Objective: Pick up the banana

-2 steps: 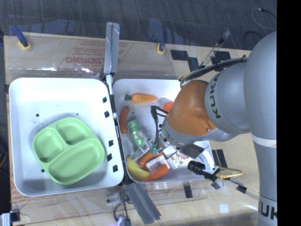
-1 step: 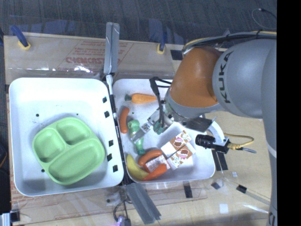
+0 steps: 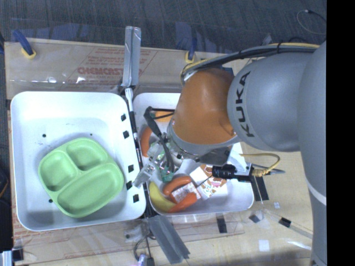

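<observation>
Down in the right bin (image 3: 244,204), the gripper (image 3: 161,160) hangs low near the bin's left wall. It is hard to see if its jaws are open or closed, so I cannot tell. Nothing can be seen held in it.

The banana (image 3: 157,199) is just below the gripper, in the near left corner of the right bin. It is yellow and lies curved along the bottom edge. An orange and red thing (image 3: 183,192) lies right beside the banana, touching it or almost so. Next to that is a small white packet (image 3: 209,186) with a picture on it. Another orange thing (image 3: 145,140) sits by the bin's left wall, just above the gripper.

The big grey arm (image 3: 277,104) with its orange band (image 3: 202,107) covers most of the right bin.

The left bin (image 3: 33,110) holds a green plate (image 3: 80,176) with three parts. The plate sits near the front of that bin.
</observation>
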Controlling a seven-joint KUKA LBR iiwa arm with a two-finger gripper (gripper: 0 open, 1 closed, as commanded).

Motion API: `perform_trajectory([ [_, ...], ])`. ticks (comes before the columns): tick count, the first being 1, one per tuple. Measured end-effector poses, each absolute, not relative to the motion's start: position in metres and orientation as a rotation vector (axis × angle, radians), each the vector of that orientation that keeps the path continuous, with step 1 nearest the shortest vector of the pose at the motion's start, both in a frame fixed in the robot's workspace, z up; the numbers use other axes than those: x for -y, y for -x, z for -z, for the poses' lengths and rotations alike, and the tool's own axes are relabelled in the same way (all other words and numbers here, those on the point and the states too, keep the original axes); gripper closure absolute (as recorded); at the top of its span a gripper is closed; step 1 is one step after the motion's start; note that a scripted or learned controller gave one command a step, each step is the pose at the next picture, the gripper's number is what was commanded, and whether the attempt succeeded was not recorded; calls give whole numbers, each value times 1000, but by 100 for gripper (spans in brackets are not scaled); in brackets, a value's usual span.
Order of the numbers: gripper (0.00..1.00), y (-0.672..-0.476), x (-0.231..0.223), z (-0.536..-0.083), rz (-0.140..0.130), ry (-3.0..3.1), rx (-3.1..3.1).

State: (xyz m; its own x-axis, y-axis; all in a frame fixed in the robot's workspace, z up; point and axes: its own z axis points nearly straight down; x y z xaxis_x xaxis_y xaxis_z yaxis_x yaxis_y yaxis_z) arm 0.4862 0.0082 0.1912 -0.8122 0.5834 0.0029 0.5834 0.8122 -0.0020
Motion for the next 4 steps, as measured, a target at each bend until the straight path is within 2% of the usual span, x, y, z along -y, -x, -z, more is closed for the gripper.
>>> perform_trajectory([
  [1, 0, -477, 51, -191, -1, 665, 3067],
  [2, 0, -477, -50, -192, 0, 800, 3038],
  [3, 100, -478, -49, -202, 0, 794, 3041],
  [4, 100, -479, -49, -212, 0, 788, 3044],
])
